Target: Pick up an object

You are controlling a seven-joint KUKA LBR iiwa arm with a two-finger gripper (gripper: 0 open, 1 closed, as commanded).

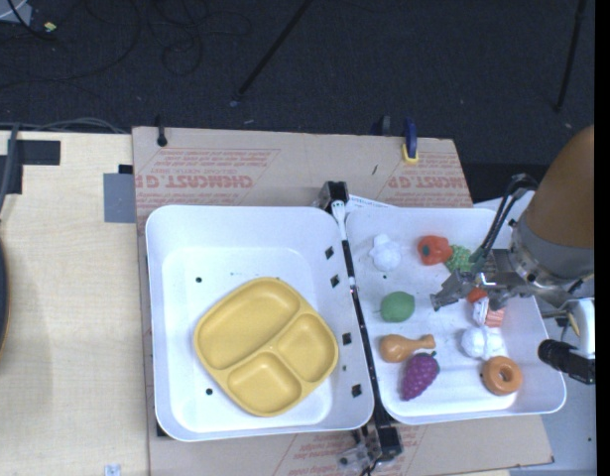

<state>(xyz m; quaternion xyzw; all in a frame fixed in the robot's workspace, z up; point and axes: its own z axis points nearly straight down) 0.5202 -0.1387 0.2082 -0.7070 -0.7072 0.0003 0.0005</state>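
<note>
Presently, right bin [543,405] holds: tomato [433,249], green ball [397,306], drumstick [406,345], grapes [419,375], donut [501,375], white pieces. Gripper [468,291] hovers above the ball's right side; finger state cannot be told. Left bin [176,256]: yellow tray [266,345].

Toy foods [397,307] (end effector [453,294] beside) in right bin [552,402]
</note>
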